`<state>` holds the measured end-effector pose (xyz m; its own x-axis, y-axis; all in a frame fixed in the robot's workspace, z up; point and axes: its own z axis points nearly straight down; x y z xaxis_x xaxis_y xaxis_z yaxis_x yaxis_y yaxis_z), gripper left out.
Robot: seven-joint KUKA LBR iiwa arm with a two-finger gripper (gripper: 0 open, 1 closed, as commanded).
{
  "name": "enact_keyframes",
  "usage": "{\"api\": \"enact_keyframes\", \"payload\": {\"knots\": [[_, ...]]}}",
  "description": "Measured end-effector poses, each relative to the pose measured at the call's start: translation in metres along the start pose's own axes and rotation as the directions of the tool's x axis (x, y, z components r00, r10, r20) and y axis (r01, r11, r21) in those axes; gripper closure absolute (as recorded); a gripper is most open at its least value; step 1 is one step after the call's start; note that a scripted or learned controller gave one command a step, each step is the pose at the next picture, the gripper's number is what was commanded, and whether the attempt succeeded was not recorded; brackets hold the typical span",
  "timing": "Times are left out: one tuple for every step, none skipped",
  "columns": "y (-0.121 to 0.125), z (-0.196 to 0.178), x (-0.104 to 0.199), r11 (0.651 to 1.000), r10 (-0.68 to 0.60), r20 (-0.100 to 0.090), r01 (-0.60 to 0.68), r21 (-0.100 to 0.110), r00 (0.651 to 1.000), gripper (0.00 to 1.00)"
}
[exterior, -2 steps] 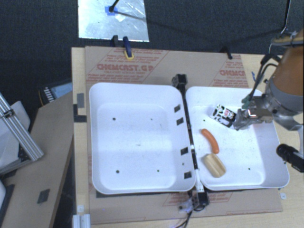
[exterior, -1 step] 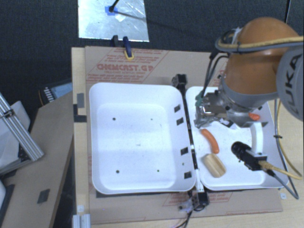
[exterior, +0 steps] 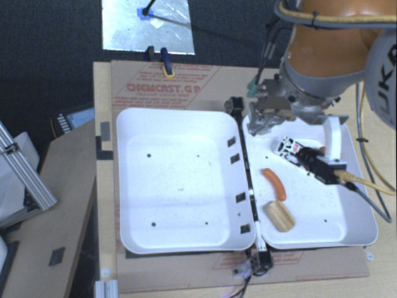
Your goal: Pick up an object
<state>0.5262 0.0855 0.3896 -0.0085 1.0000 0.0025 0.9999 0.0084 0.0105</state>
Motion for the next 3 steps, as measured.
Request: {"api": "enact_keyframes", "payload": {"knots": [[-0.042, 0.040, -0.088, 1.000, 0.017, 0.005, -0.017, 0.012, 1.000, 1.00], [-0.039, -0.043, -0.023, 1.000, -0.002, 0.000, 0.002, 0.000, 1.000, 1.00], [-0.040, 0.029, -0.078, 1.000, 0.013, 0.004, -0.013, 0.014, 1.000, 1.00]]}}
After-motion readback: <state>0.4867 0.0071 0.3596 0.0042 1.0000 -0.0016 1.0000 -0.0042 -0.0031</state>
